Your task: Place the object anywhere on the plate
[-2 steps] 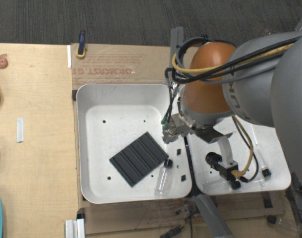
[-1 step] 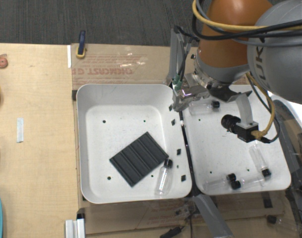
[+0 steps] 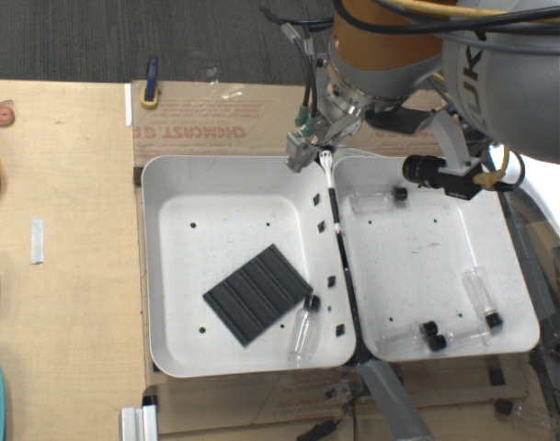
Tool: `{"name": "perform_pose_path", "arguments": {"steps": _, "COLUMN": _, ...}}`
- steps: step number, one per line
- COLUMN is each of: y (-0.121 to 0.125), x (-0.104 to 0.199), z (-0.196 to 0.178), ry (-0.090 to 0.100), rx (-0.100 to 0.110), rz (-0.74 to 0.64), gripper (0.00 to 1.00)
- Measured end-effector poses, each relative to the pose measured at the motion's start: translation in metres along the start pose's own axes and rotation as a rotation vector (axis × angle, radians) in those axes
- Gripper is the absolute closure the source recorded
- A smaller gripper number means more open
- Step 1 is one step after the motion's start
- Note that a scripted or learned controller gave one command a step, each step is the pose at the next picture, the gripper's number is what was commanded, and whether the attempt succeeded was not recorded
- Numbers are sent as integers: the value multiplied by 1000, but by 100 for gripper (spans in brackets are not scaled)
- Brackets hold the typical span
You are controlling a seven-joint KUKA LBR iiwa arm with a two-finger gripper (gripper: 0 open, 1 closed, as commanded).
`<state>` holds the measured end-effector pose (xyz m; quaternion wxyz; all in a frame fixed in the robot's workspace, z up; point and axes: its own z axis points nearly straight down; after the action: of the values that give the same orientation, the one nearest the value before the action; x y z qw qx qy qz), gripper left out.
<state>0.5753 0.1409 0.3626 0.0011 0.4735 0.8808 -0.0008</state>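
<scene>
The plate [image 3: 258,294] is a dark, ribbed rectangular slab lying flat on the floor of the left bin [image 3: 169,209]. It sits turned at a slant, its long axis running from lower left to upper right, and its ridges run along that same line.

A clear tube with a black cap [image 3: 304,327] lies just beside the plate's lower right corner, in the same bin. Its long axis is close to upright in the view, tipped slightly, with the black cap at the top end, near the plate's edge, and the clear body pointing down toward the bin's front wall. Whether it touches the plate cannot be told.

The right bin [image 3: 417,246] holds several more clear tubes with black caps: one near its back left [image 3: 381,197], two lying along its right side [image 3: 480,298], and a group along its front wall [image 3: 433,336].

The arm [image 3: 417,26] reaches in from the upper right, and its gripper [image 3: 302,150] hangs over the back rim where the two bins meet, well apart from the plate and the tube beside it. How far the gripper is open cannot be told, and nothing can be seen in its grasp.

On the tabletop [image 3: 68,246] to the left lie a small pale strip [image 3: 37,242] and a small round disc [image 3: 3,114]. A blue and yellow clip [image 3: 151,83] sits behind the left bin.
</scene>
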Motion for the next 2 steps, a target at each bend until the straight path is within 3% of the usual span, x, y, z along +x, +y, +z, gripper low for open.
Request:
{"name": "perform_pose_path", "arguments": {"steps": 1, "y": 37, "x": -2, "z": -66, "ry": -1, "rx": -1, "rz": -293, "gripper": 100}}
{"name": "perform_pose_path", "arguments": {"steps": 2, "y": 91, "x": 43, "z": -47, "ry": 0, "rx": -2, "rz": -456, "gripper": 100}}
